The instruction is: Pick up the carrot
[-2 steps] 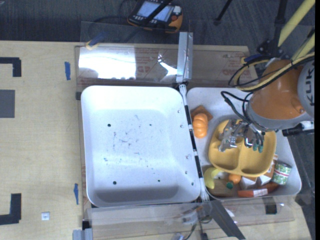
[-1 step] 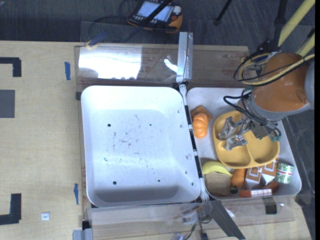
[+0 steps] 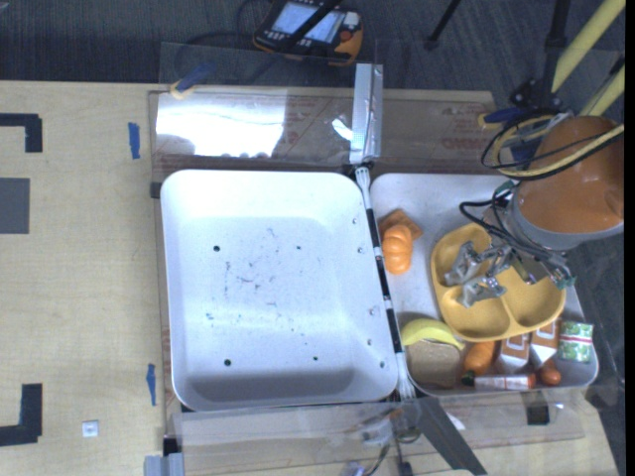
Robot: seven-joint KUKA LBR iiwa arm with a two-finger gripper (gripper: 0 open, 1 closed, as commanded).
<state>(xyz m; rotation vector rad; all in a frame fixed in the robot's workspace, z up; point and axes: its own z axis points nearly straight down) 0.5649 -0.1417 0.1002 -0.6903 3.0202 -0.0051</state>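
The carrot (image 3: pixel 480 354) is a short orange piece near the front of the right bin (image 3: pixel 427 191), partly tucked under the rim of a yellow divided bowl (image 3: pixel 448 310). My gripper (image 3: pixel 479 272) hangs over the inside of that bowl, up and back from the carrot and apart from it. The grey arm with its orange band (image 3: pixel 568 194) comes in from the right. Nothing shows as held.
In the right bin are also a small orange pumpkin (image 3: pixel 397 250), a banana (image 3: pixel 428 331), a brown bread-like piece (image 3: pixel 433 361), a red marker (image 3: pixel 508 380), cartons and a small can (image 3: pixel 575 343). The left bin (image 3: pixel 268 286) lies beside it, past the divider (image 3: pixel 378 266).
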